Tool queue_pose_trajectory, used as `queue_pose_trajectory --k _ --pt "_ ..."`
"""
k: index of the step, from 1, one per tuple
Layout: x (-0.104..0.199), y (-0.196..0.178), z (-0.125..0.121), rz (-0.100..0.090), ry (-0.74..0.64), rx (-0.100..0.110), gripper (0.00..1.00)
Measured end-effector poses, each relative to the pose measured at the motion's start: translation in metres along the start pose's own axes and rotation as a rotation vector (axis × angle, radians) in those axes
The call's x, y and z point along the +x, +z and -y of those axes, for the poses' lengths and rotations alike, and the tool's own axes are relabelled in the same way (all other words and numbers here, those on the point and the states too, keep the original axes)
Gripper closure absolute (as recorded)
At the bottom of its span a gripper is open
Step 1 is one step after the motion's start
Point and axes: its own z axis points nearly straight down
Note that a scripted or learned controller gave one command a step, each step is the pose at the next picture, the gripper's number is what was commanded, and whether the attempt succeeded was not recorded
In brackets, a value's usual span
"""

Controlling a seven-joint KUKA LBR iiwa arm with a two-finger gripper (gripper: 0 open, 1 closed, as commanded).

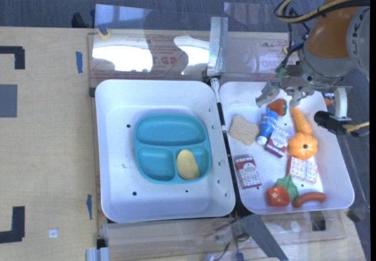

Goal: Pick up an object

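wood bench, two white bins | gripper (286,96) hangs over right bin (343,186), fingers spread, holding nothing | bottle (269,125) right under it, probably the target

A: Bright overhead light is washing both white bins (111,136); glare is streaking the clear panel (147,57) behind them.

B: Shadows are staying soft. Slight blur is softening small labels.

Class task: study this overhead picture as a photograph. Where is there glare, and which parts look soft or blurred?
Camera view: bright glare on the clear plastic panel behind the left white bin; the grey arm with its orange band looks soft at the frame's edge; small packets' print is unreadable.
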Motion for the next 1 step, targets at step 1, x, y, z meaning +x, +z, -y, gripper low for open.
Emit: queue_pose_trajectory --k 1 --pt "-0.0738 0.1072 -0.0099 0.001 -0.175 -0.005 0.00"
